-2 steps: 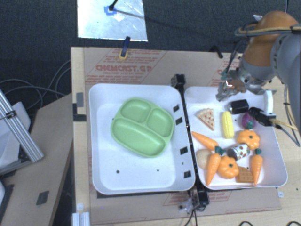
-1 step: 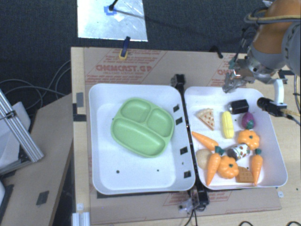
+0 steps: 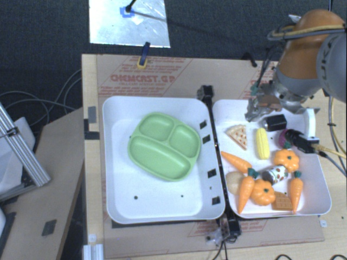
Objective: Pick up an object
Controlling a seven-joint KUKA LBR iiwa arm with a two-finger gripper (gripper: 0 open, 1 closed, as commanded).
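— Where's the arm (image 3: 309, 53) at the moment?

— Over the far end of the right bin (image 3: 320, 196). The gripper (image 3: 254, 114) hangs above that bin's back corner, just beyond the pizza slice (image 3: 237, 136).

— Has it got anything?

— Nothing I can make out between the fingers. They're small and dark from here; I can't tell whether they're apart or together.

— What's in that bin, then?

— A pile of toy food. The pizza slice sits near the divider, with a yellow corn cob (image 3: 262, 143) just beside it. Nearer us lies a long carrot (image 3: 235, 160) at a slant, then a second carrot (image 3: 244, 192) touching a small pumpkin (image 3: 262, 193). Another pumpkin (image 3: 286, 160) sits further right, and a third carrot (image 3: 295, 191) stands near the bin's right side. There's a waffle-like cracker (image 3: 282, 201) at the front edge, and something purple (image 3: 284, 140) partly hidden behind a black part of the arm.

— And the left bin (image 3: 116, 145)?

— Just a green divided plate (image 3: 164, 145), lying flat near the middle.
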